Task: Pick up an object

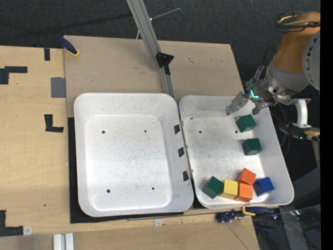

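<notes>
My gripper (243, 108) hangs over the far end of the right bin (208, 139), its two fingers spread open with nothing between them. Just below it lies a green block (245, 122), apart from the fingertips. A darker green block (252, 146) sits a little nearer the front. Along the bin's front edge cluster a green block (212, 186), a yellow block (230, 187), two orange blocks (247, 176) (244, 191) and a blue block (264, 185).
The left bin (83, 139) stands beside the right one, their rims touching. A slanted metal pole (148, 30) rises behind the bins and ends at a black clamp (165, 60). The grey and orange arm (296, 51) comes in from the right.
</notes>
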Controlling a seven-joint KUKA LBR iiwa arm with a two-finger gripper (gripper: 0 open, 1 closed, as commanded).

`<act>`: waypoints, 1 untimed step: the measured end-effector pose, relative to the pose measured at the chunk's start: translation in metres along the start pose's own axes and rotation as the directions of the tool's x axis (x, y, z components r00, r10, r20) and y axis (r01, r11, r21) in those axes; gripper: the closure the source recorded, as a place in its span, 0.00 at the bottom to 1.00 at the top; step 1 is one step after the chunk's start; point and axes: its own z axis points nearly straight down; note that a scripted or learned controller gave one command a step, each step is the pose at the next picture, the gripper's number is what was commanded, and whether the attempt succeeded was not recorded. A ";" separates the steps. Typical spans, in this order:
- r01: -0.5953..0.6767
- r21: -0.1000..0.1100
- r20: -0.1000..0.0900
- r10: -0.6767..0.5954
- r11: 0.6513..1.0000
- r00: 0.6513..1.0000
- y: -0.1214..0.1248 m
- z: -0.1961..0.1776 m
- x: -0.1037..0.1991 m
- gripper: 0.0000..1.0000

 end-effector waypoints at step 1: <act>0.001 -0.005 0.002 -0.001 1.000 1.000 0.001 -0.003 0.000 0.00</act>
